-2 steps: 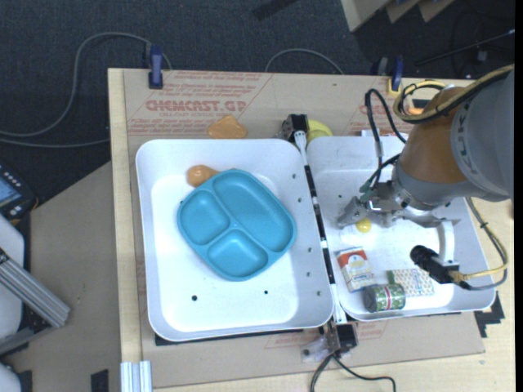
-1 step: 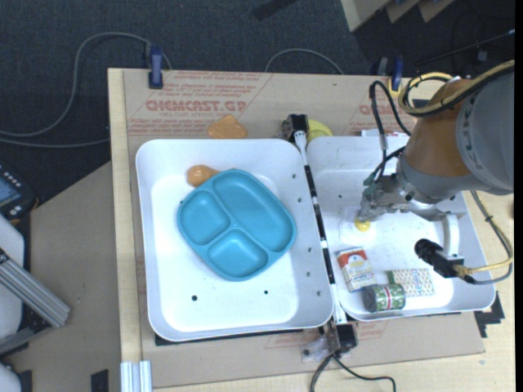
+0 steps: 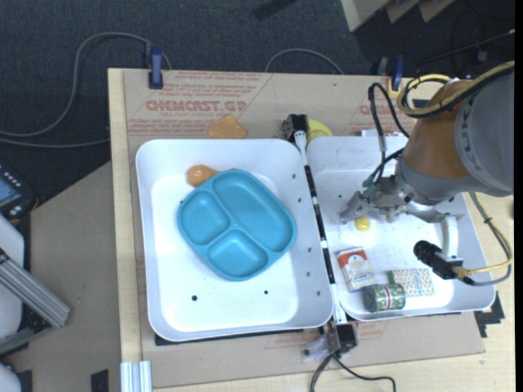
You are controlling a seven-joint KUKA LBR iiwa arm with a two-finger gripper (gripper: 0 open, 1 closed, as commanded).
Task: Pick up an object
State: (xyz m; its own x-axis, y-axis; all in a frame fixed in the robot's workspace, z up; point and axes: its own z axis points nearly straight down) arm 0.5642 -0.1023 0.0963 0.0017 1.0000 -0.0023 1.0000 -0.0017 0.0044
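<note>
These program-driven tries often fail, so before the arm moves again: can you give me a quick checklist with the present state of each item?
1. Pincer over the right white bin: ok.
2. Target near it: small yellow round object just below the pincer: ok.
3. Something held between its fingers: cannot tell.
4. Neighbours apart from the target: red-and-white small box, green can and patterned packet lie nearer the bin's front: ok.
5. Blue divided plastic tray sits in the left white bin, away from the arm: ok.

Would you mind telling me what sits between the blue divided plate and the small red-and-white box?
In the camera view, the two bins' adjoining white rims run between the blue divided plate and the red-and-white box; otherwise just bare bin floor.
</note>
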